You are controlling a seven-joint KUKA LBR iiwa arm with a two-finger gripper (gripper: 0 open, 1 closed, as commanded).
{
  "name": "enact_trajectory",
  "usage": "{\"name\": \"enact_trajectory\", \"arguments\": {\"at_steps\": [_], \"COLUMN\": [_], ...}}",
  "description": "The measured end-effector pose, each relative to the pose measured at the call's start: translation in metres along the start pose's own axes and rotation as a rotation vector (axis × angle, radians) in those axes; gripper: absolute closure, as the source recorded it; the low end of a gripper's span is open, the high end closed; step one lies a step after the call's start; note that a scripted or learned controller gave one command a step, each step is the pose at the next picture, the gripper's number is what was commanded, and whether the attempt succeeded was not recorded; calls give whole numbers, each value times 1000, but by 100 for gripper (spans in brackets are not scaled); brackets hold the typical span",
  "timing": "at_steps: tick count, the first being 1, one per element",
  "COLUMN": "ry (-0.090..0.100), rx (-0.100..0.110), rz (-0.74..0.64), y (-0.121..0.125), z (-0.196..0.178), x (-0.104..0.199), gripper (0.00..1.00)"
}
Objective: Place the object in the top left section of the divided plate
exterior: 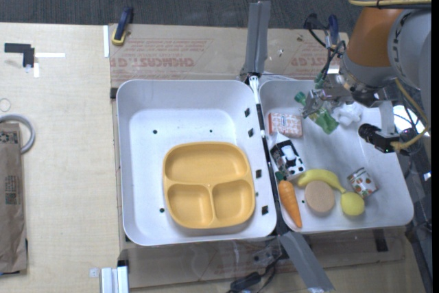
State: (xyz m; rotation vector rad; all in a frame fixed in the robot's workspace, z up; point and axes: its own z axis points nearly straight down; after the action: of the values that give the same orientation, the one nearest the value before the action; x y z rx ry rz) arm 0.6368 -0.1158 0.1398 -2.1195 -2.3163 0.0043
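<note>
view: one fixed camera above the bench | facing: down at a slant | range: wide, takes in both shallow white plastic bins [130,147] | grey, orange-banded arm [384,24] enters from the right

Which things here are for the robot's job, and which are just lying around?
For the job:
yellow divided plate
gripper
green thing by the gripper, possibly the object to move

Just lying about:
carrot
banana
lemon
round cookie
toy cow
</note>
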Motion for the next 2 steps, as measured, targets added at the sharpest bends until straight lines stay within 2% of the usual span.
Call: {"name": "enact_trajectory", "arguments": {"at_steps": [1,2], "ry": [-3,-1], "rx": [7,-1], "rz": [136,296], "y": [22,32], "z": [41,-52], "x": [14,117], "gripper": [100,100]}}
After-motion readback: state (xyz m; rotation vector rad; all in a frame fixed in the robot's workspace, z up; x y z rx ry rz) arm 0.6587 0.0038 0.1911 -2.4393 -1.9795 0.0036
